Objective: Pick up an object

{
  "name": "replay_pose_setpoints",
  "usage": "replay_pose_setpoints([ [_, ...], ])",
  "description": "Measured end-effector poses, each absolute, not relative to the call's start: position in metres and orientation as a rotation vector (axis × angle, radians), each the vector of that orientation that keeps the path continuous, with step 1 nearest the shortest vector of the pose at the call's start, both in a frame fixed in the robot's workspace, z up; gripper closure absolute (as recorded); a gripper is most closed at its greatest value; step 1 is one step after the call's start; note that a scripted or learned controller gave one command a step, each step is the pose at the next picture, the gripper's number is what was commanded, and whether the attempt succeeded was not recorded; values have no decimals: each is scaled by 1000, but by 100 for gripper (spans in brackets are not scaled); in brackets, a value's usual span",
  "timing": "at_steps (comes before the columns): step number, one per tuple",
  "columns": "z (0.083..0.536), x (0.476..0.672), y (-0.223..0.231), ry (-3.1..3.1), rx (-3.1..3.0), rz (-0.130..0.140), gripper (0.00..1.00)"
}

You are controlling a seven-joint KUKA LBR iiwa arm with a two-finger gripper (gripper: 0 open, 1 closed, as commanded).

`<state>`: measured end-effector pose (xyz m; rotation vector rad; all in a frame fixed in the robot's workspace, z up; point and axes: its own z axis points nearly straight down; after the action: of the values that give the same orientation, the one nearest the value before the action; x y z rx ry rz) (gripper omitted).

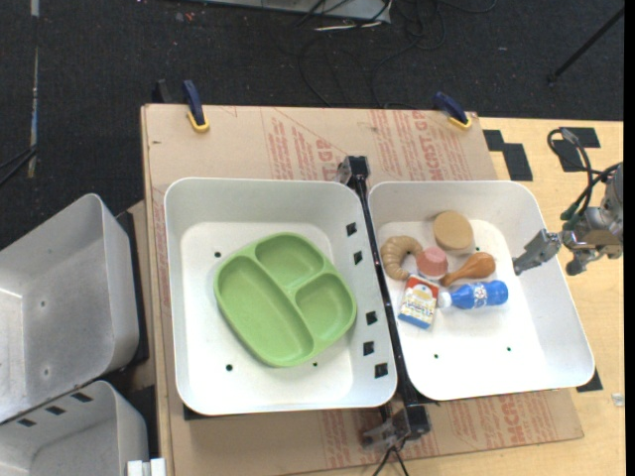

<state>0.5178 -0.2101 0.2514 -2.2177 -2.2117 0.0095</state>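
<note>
Hand [541, 249] sits at the right rim of the right bin [556, 360], low over the bin wall, the rest of the arm mostly off the right edge; whether it is open or closed I cannot tell from this angle, and nothing is seen gripped in it. All candidate objects lie to the hand's left in a cluster in the upper-middle of that bin. Nearest the hand: blue bottle [480, 295], lying on its side, long axis roughly left-right with a slight tilt, white cap end pointing toward the small carton [419, 302], which it touches or nearly touches. Just above the bottle, a toy drumstick [469, 268], long axis slanting up to the right, its end close to the hand. Further left: pink cup-like piece [432, 262], curved croissant-like pastry [399, 253] near the divider, and a round tan bun [452, 231] at the top of the cluster. Objects crowd one another; a clean grasp probably means crossing the bottle's or drumstick's short axis. Left bin [189, 365] holds only a green divided plate [285, 297], three compartments, nothing in them. Both bins rest on the cardboard-covered tabletop [258, 137].
</note>
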Motion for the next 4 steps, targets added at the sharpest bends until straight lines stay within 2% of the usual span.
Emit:
replay_pose_setpoints([
  [1, 257, 520, -209, -2223, -2220, 1, 0],
  [3, 131, 526, -205, -2216, -2220, 4, 0],
  [4, 90, 526, -204, -2217, -2222, 2, 0],
])
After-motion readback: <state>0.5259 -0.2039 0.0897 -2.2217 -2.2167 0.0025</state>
